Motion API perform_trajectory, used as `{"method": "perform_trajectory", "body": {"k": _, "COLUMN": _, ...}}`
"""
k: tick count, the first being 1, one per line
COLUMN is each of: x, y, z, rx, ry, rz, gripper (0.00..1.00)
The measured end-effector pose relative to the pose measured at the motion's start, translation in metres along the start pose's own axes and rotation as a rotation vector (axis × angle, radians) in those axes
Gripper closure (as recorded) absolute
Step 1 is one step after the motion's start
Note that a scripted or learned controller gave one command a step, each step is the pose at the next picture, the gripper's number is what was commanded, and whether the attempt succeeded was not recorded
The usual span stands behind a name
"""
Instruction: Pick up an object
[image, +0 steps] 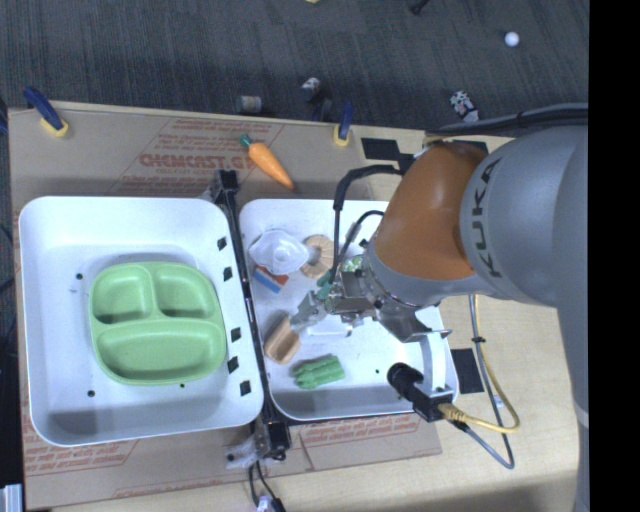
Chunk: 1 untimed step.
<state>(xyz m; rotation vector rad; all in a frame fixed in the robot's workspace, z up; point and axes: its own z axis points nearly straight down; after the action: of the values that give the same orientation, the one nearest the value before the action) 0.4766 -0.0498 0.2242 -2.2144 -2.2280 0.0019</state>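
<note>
My gripper hangs low over the middle of the right bin, under the orange band of the arm. Just to its lower left lies a tan bread-like piece. A green ridged object lies near the bin's front. A clear plastic cup and a beige ring-shaped piece sit at the bin's back left, with a small blue and orange item beside them. Nothing is visibly lifted.
The left bin holds a green divided plate. A toy carrot lies on the cardboard behind the bins. A black cable and a yellow cable run at the right bin's front right corner.
</note>
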Motion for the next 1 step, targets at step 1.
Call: {"method": "perform_trajectory", "body": {"k": 1, "x": -0.0471, "y": -0.0006, "z": 0.0367, "rx": 0.002, "ry": -0.001, "rz": -0.001, "gripper": 1.00}}
